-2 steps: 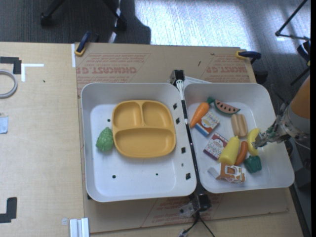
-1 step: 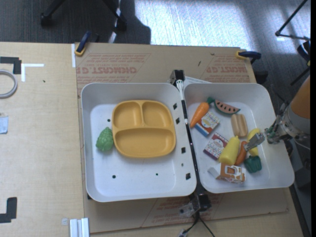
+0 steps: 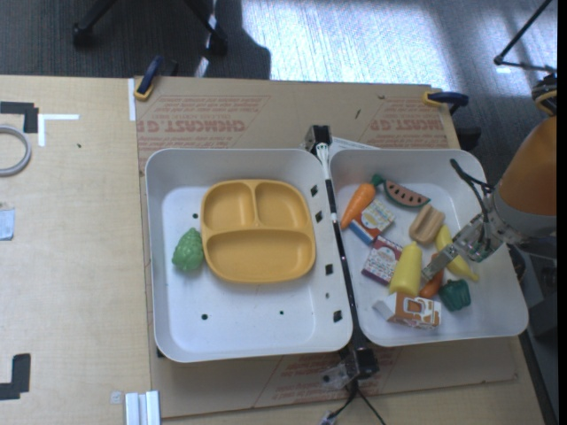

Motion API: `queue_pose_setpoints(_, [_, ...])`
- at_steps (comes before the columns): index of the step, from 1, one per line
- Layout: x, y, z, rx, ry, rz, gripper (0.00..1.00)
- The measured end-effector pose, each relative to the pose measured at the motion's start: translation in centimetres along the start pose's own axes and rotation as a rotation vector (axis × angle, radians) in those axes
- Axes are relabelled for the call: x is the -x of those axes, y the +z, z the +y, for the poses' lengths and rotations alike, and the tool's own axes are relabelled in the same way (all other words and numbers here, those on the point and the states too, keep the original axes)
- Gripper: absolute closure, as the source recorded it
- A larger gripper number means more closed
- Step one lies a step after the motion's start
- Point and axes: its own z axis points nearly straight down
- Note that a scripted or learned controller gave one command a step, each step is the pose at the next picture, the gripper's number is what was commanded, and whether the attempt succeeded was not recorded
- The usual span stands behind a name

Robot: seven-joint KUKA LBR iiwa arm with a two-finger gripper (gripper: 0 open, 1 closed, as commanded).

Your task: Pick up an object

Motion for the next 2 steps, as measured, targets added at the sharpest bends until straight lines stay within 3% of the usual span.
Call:
queue_pose_setpoints(1, [0.1,-1.0,0.1,0.002,0.003,-0.003,1.0])
queue_pose_setpoints(2, [-4.4,-8.7,0.8,0.0,0.119,-0.001,1.0])
